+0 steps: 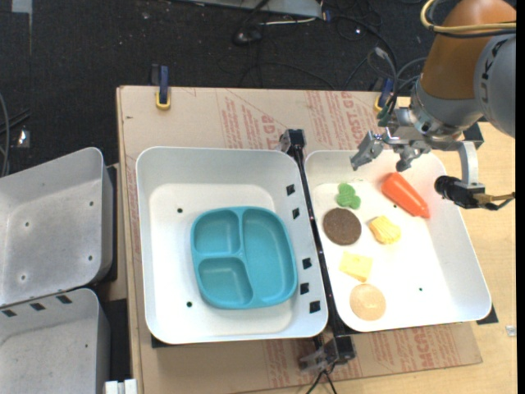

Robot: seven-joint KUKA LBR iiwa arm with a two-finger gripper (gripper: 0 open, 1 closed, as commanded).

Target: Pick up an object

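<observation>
Turquoise divided tray lies in the left bin. Right bin holds, left to right: green piece, brown disc, pale yellow block, tan round, yellow chunk, orange carrot. Claw hangs fingers apart, gripping nothing, just above the carrot's upper end.

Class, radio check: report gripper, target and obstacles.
Gripper open, holding nothing, above right bin far edge. Carrot nearest, lying loose just below it. Nothing between them.
</observation>
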